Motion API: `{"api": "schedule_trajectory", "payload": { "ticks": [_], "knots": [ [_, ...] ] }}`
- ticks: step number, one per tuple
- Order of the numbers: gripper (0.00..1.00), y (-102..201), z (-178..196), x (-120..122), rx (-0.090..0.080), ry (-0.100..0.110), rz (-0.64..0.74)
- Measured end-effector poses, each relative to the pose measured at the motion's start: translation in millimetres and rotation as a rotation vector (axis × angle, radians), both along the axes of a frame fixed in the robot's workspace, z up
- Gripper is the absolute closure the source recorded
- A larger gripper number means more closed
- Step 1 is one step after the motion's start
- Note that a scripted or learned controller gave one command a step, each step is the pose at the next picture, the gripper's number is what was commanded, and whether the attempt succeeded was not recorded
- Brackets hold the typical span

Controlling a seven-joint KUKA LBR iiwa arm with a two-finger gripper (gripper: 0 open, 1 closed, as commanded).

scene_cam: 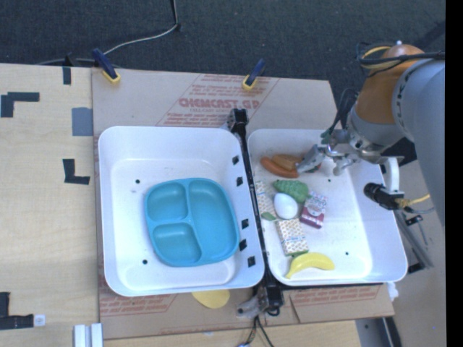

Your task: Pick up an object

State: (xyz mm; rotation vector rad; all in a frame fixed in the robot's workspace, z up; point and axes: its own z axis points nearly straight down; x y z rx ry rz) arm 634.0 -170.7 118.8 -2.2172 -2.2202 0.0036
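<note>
The claw [327, 159] hung over the right bin's [376, 259] far edge, jaws spread, holding nothing. The hot dog [280, 166] lay just beside it. Risk: the closely packed items nearby could deflect a finger and spoil the grasp.

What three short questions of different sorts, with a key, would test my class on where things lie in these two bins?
1. True or false: the blue tray lies in the left bin.
2. Which thing lies nearest the right bin's front edge? A. hot dog B. banana C. egg
3. Fill in: the gripper is over the ____ bin.

Key: 1 true; 2 B; 3 right
</note>
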Motion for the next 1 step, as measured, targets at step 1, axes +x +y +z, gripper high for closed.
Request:
{"api": "schedule_trajectory", "payload": {
  "ticks": [1],
  "knots": [
    [0.00,49.9,-33.1,34.6,-0.004,-0.005,0.000]
  ]
}}
